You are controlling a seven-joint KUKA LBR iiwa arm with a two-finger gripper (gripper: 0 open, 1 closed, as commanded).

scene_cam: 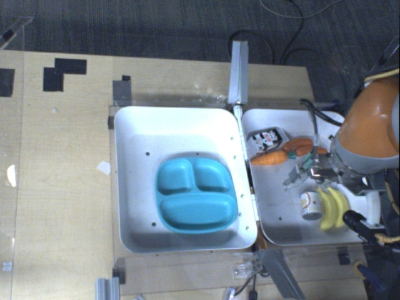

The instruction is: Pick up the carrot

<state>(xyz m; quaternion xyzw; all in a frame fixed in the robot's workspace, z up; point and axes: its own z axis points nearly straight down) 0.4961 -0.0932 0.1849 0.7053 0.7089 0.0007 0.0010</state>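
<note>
On the wooden tabletop (62, 167), the right bin (281, 217) holds the carrot (269, 159); gripper (299, 174) hovers beside it, finger state unclear, and crowding clutter risks a wrong grab

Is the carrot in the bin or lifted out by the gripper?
In the bin. The carrot lies flat on the right bin floor by its left wall; the gripper is beside it.

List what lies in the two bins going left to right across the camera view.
Blue divided plate in the left bin → carrot by the right bin's left wall → gripper → bananas.
</note>
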